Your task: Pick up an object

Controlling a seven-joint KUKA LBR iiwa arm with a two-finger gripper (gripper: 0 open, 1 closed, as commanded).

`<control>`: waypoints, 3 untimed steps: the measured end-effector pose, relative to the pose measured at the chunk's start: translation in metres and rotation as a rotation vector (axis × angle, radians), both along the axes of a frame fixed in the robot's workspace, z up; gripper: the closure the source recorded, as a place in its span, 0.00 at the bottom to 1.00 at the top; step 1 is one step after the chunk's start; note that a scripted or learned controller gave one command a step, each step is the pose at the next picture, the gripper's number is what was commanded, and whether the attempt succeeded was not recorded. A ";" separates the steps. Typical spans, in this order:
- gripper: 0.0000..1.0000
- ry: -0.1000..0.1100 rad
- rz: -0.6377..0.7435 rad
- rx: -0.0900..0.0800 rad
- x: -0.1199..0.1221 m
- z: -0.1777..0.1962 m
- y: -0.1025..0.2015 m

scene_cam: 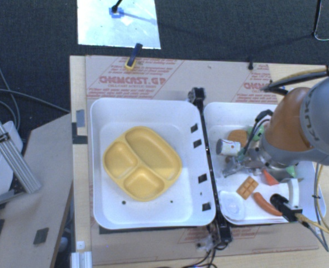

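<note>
Where the arm reaches into the right bin [225,113], the claw [235,165] sits low over the clutter. Cannot tell if it is wide or narrow; nothing seen held in it.

Likeliest pick: the cracker [246,187], just below the claw on the bin floor, apart from it. White tube [228,147] lies just above the claw, brown disc [238,135] beyond that. Sausage [265,204] and white lid [232,205] near the bin's front edge. Left bin [114,110] holds a yellow plate [142,162], well apart.

Risks, as judged:
- Things lie crowded, so a descent could nudge tube or cracker aside rather than straddle it.
- Cracker is flat and thin. The claw may close above it or scrape the floor.
- Tube is round and could roll off.
- Two things caught at once could slip on the lift.

Writing: red print "CHEMCAST GP" on the sheet [153,74] under the bins, on the desk [76,82]. The smaller line beneath is too small to read. Same print is cut off at far right.
</note>
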State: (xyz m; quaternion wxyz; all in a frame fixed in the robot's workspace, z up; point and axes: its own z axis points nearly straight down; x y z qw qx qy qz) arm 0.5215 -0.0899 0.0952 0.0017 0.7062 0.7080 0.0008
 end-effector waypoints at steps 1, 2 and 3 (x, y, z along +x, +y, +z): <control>1.00 -0.002 0.001 0.000 0.001 0.011 0.000; 0.00 -0.002 0.001 0.000 0.001 0.010 0.000; 0.00 -0.024 0.001 -0.006 -0.028 -0.005 0.004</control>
